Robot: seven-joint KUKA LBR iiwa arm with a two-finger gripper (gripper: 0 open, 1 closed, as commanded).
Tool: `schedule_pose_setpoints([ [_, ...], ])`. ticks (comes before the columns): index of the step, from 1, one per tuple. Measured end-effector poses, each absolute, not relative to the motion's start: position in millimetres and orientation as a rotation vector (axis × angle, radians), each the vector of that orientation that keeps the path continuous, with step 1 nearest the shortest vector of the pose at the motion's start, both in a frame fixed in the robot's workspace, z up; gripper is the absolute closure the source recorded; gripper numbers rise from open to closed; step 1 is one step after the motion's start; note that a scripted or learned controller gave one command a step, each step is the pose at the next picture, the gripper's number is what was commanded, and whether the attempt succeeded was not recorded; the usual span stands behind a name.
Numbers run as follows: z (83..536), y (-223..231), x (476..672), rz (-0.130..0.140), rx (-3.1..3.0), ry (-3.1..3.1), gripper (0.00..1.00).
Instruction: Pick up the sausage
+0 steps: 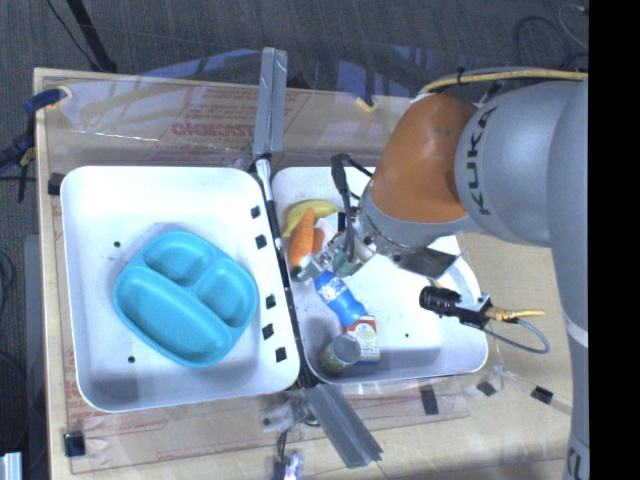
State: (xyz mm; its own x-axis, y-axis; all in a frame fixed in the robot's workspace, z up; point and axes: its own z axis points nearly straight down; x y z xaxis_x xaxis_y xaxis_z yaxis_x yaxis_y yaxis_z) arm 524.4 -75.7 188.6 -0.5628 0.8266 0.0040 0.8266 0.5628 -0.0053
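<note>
**Pincer low over the right bin, near the sausage**

Pincer [338, 258] sits down in the right bin [455, 353], under the arm's [470, 168] orange band; whether it is spread or pinched I cannot tell, since the wrist covers most of it. Just beside it to the left lies the sausage [318, 238], reddish, its long axis running nearly up and down the view, with its lower end lost behind the pincer. An orange piece [299, 241] lies alongside it, and a banana [310, 211] above. A blue bottle [340, 303] and a can [345, 353] lie lower down. The left bin [90, 368] holds a blue tray [185, 296].
</note>
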Motion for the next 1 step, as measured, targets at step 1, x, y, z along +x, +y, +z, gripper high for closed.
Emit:
schedule_pose_setpoints([
  [1, 188.3, -26.0, 499.3, 0.006, -1.591, -2.701, 1.00],
])
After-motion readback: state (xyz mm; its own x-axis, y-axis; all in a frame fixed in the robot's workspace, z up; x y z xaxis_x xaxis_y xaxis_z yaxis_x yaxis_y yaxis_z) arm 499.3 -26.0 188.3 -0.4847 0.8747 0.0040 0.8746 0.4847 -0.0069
